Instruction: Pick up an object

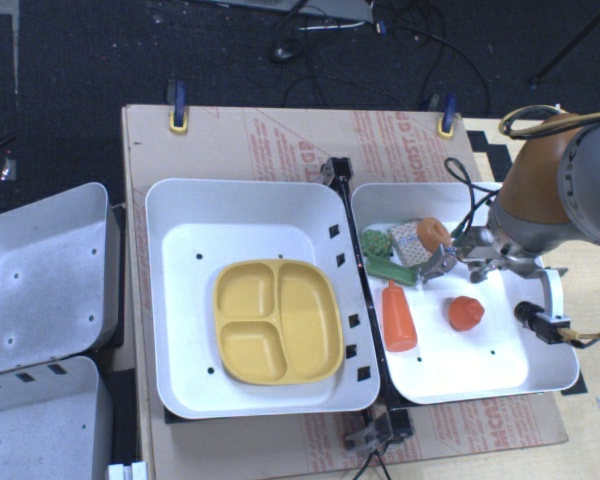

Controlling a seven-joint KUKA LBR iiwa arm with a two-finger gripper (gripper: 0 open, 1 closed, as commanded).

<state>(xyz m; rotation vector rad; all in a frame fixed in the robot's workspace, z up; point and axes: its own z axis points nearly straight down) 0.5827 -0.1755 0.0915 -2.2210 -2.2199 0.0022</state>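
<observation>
A robotics lab — clamped cardboard bench (280,138), loose cables (420,28), dark speckled floor (60,68).

Dark speckled floor (60,58) — black cables (420,38) trail behind the cardboard-topped bench (240,138).

Two white bins (170,298), one yellow divided plate (278,321), one carrot (397,316), one tomato (466,313), one green piece (387,269).

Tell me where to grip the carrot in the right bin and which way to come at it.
Grip the carrot across its middle, coming straight down from above. It lies flat on the bin floor, long axis running roughly up-down in the view, so fingers should close across its narrow width. Its left side sits near the bin wall, leaving little room there, I judge.
</observation>
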